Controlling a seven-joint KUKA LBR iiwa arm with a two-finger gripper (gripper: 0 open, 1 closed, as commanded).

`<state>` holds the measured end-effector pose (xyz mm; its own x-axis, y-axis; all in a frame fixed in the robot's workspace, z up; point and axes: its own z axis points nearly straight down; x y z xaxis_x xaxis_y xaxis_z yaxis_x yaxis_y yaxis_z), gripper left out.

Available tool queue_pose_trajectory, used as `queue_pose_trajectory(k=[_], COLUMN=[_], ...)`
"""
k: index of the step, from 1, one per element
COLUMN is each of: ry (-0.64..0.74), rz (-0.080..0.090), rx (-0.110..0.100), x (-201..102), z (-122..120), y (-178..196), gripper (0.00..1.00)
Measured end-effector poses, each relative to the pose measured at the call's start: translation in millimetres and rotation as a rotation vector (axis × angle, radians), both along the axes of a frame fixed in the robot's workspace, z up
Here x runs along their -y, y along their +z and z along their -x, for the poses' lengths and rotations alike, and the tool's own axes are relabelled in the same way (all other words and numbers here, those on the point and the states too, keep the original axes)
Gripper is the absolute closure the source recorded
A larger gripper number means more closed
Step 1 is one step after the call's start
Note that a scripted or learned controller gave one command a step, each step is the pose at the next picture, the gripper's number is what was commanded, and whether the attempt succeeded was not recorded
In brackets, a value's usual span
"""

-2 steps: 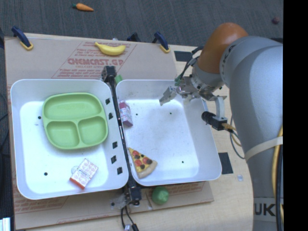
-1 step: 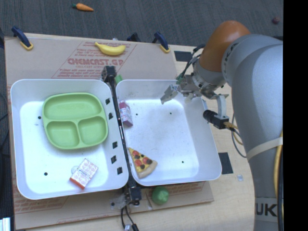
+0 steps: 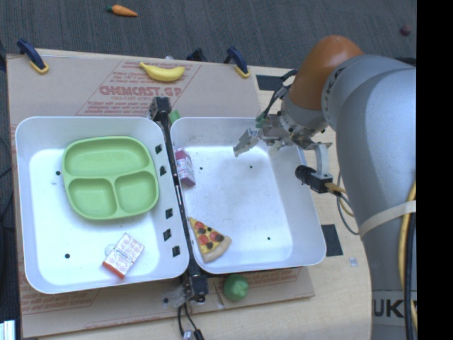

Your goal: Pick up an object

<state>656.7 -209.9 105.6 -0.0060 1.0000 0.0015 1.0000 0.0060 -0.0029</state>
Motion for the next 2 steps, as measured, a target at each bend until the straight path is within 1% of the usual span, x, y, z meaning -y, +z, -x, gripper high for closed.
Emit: queue_pose_trajectory(k=[1,2], ry=[-0.002,0.001], rz=[0.000,0.001], rx=[0.003,0.000], x=[0.7,0.0], z=[-0.3,0.0], y=[19.0,-3.2], gripper=[0.00,0.00])
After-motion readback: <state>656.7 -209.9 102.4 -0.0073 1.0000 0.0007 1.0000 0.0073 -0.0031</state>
